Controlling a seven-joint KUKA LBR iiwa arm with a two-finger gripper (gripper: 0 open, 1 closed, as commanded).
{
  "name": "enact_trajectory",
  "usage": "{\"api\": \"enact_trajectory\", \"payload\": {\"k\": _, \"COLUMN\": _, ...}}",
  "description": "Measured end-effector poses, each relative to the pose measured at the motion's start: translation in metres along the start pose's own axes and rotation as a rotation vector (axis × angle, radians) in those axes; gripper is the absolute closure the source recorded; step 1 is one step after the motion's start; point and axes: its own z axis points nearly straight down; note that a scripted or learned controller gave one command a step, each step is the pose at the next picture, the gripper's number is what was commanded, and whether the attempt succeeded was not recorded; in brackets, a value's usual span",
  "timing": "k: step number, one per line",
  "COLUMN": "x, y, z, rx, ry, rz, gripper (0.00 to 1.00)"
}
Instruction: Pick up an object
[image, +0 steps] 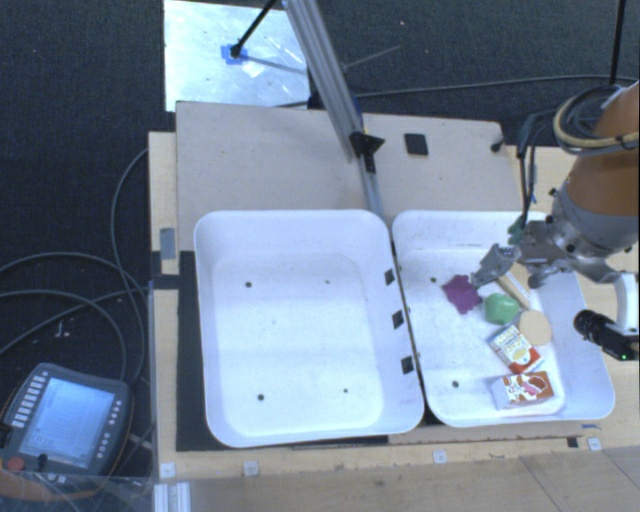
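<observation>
Here the gripper hovers over the right bin, though I cannot tell how it is set or whether it has hold of anything. Just to its near left lies a purple piece, with a green block just beside it on the right. Nearer sit a tan disc and two flat packets, their long sides slanting.

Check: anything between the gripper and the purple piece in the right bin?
Nothing visible. The gripper hangs just up-right of the purple piece, with bare bin floor between. The green object sits beside it, out of line.
</observation>
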Motion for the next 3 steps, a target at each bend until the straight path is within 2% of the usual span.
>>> {"api": "enact_trajectory", "payload": {"k": 1, "x": 0.069, "y": -0.029, "z": 0.06, "rx": 0.005, "ry": 0.002, "rz": -0.005, "gripper": 0.0}}
{"api": "enact_trajectory", "payload": {"k": 2, "x": 0.036, "y": -0.048, "z": -0.056, "rx": -0.01, "ry": 0.0, "rz": 0.002, "gripper": 0.0}}
{"api": "enact_trajectory", "payload": {"k": 3, "x": 0.074, "y": 0.026, "z": 0.063, "rx": 0.009, "ry": 0.0, "rz": -0.002, "gripper": 0.0}}
